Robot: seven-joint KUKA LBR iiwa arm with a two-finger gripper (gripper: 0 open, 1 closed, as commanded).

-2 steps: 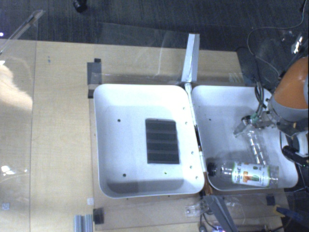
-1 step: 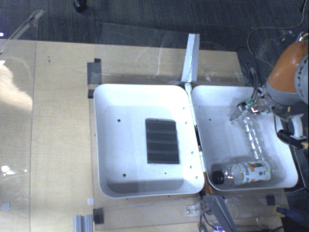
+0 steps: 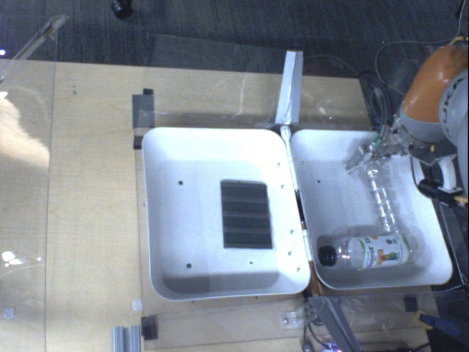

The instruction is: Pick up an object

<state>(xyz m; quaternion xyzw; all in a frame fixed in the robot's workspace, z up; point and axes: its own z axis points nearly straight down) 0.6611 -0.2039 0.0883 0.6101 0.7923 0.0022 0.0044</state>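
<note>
A clear plastic bottle (image 3: 364,252) lies on its side in the right bin (image 3: 330,174), along that bin's near wall. Its black cap points toward the near left corner of the bin, and a label with orange and green print wraps the part nearer the right wall. The bottle rests on the bin floor with nothing gripping it.

The gripper (image 3: 382,196) hangs above the same bin, coming in from its far right corner. What shows of it is a pale, translucent structure that runs from the wrist by the far right corner down toward the near wall, ending just above the bottle's labelled end. Its tip looks close to the bottle's upper side, but whether it touches cannot be told from this slant. How far the gripper stands open cannot be told either: the see-through parts blur into the white floor of the bin. Nothing is visibly held in it.

The arm (image 3: 434,97) stands over the far right corner of the right bin, its orange band above the grey wrist, with dark cables looping beside it at the bench's right edge.

The left bin (image 3: 168,196) sits just beside the right one, their walls touching along the middle. On its floor, slightly right of centre, lies a flat dark ribbed rectangular pad (image 3: 246,214), its long side running from the far wall toward the near wall, well apart from the bottle and the gripper.
</note>
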